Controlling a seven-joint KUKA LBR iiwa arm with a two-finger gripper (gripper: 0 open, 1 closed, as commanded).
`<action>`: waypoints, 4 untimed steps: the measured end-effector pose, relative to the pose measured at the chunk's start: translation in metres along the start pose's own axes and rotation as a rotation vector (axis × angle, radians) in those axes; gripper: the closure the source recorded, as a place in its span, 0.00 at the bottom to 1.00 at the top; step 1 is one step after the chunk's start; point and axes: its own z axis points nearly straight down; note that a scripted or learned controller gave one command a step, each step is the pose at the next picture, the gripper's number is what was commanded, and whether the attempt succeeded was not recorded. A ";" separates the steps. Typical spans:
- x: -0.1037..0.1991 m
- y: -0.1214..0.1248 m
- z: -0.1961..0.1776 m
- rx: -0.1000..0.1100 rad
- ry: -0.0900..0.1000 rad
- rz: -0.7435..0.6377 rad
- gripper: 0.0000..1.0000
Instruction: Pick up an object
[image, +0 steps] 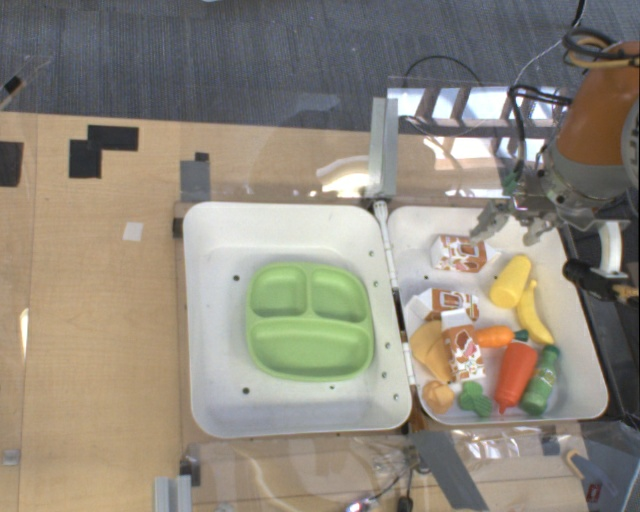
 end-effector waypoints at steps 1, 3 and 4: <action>0.001 0.002 -0.011 -0.005 0.000 -0.005 1.00; 0.011 0.022 -0.036 -0.004 -0.001 -0.218 1.00; 0.011 0.022 -0.036 -0.004 -0.001 -0.218 0.00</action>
